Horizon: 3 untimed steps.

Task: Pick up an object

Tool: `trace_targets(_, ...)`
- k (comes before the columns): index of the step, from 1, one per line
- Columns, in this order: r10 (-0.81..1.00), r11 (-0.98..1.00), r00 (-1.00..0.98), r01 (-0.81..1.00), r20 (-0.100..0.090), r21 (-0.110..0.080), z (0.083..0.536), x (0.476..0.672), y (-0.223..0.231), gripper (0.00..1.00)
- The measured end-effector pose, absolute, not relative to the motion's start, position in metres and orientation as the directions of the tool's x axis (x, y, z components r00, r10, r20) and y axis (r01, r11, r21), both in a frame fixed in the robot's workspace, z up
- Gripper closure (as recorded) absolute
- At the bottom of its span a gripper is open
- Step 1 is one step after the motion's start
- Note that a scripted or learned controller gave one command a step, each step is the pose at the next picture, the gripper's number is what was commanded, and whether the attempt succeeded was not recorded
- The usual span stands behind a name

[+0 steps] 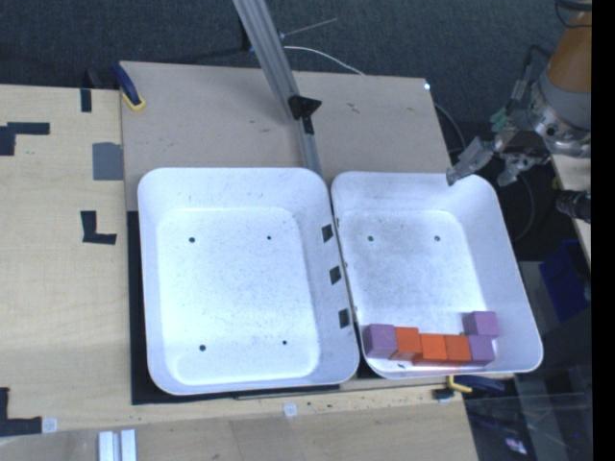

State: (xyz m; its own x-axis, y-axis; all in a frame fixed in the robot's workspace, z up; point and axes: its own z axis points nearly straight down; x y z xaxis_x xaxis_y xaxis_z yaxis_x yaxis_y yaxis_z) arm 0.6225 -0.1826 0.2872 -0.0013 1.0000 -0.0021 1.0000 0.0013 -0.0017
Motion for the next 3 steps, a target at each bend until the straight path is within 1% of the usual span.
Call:
trace_targets(1, 1.0, -0.001, 0.001, 1.0, -0.001, -0.004, 0.267, 0.6, -0.177, 0.0)
trace_targets(2, 1.0, 0.0, 0.0, 1.0, -0.004, 0.0, 0.25, 0.645, -0.207, 0.0)
trace_targets(3, 1.0, 0.0, 0.0, 1.0, -0.001, -0.003, 0.26, 0.59, -0.176, 0.0)
